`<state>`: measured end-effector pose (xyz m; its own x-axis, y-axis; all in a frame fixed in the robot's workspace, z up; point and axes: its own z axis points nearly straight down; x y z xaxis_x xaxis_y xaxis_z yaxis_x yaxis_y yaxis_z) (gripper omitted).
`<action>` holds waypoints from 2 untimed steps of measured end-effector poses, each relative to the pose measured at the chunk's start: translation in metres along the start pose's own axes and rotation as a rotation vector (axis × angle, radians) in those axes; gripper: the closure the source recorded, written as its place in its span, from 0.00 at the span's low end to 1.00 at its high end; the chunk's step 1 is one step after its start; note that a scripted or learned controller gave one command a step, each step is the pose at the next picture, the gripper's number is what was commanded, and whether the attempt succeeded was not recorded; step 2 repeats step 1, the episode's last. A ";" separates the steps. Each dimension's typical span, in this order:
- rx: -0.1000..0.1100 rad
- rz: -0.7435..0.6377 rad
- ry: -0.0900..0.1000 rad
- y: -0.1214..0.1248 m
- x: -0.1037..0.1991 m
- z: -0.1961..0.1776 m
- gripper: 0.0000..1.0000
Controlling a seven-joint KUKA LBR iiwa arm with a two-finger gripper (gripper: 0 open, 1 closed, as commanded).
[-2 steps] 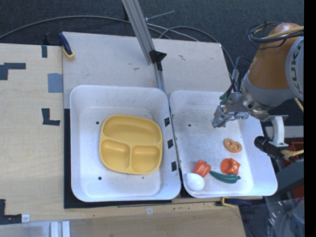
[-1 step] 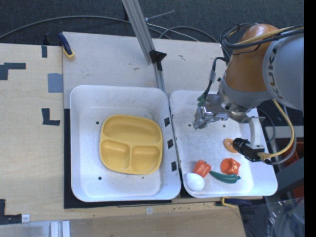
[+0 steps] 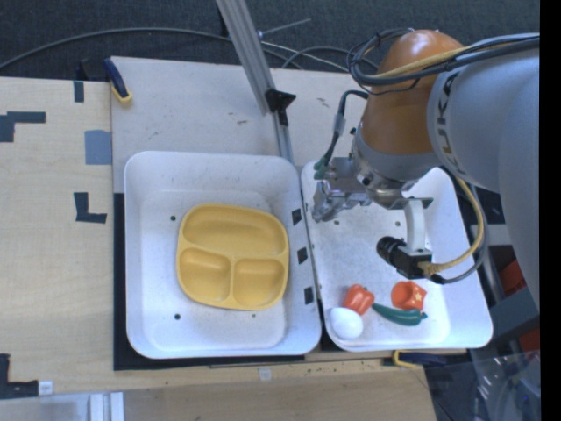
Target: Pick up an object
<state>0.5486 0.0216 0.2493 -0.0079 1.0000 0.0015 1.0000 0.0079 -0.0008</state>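
Pale wooden bench [image 3: 53,235] is carrying two shallow white bins side by side, with dark carpet beyond it. Starting at the near edge, well below the claw [image 3: 326,202], a white egg-shaped piece [image 3: 345,323] is lying in the right bin [image 3: 469,323], touching a small orange-red pepper [image 3: 358,298]. Just beside these, a green chili [image 3: 399,315] and an orange tomato-like piece [image 3: 408,294] are resting together. All appear to be light, stiff, smooth toy foods; judged from shape, the pepper is offering the best hold across its narrow sides, while the egg is likely to slip. To the claw's left, a yellow divided plate [image 3: 233,256] is sitting in the left bin [image 3: 140,235]. The claw is hanging over the right bin's far left corner, nothing between its fingers; whether they are apart cannot be told.
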 end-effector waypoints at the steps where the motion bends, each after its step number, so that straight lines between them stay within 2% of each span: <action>1: 0.001 0.000 0.000 0.009 0.058 0.000 1.00; 2: 0.001 0.000 0.000 0.009 0.058 0.000 1.00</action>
